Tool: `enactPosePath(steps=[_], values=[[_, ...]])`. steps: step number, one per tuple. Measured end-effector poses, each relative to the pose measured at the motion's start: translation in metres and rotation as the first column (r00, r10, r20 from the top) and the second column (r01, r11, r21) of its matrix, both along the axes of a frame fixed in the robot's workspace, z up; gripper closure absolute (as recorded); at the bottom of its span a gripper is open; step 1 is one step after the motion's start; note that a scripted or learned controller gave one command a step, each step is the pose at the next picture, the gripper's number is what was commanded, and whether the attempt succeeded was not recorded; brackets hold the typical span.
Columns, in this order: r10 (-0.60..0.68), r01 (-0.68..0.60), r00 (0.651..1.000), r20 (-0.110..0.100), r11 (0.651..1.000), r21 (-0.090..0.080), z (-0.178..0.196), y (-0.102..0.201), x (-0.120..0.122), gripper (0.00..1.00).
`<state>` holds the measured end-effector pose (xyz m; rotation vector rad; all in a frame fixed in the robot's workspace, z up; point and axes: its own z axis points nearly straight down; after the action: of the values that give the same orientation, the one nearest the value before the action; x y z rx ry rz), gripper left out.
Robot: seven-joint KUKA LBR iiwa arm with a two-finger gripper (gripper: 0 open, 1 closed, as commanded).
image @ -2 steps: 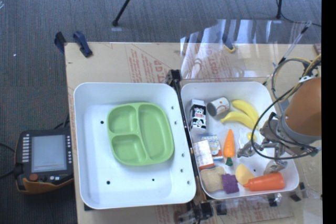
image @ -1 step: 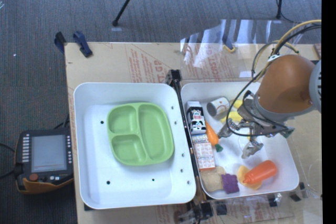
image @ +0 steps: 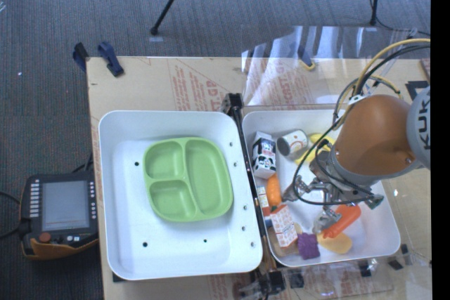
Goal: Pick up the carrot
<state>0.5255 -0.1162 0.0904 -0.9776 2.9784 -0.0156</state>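
Pincer over the carrot in the right bin.

The arm (image: 376,137) reaches in from the right and hangs low over the right bin (image: 390,235), its pincer (image: 330,211) just above the carrot (image: 343,220), which lies tilted near the bin's front, close to a yellowish piece (image: 336,244) and a purple item (image: 307,246). Whether the pincer is spread or closed cannot be told; the carrot is not clearly between its tips. Further left in that bin sit a small milk carton (image: 264,154), a white cup (image: 292,143) and an orange piece (image: 273,191). The left bin (image: 123,221) on the desk (image: 162,84) holds a green divided plate (image: 188,178).
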Motion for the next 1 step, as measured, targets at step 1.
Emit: enactPosePath(steps=[1], values=[[-0.032,0.032,0.999,0.004,0.999,-0.003,0.0013,0.0222,0.0572,0.00]])
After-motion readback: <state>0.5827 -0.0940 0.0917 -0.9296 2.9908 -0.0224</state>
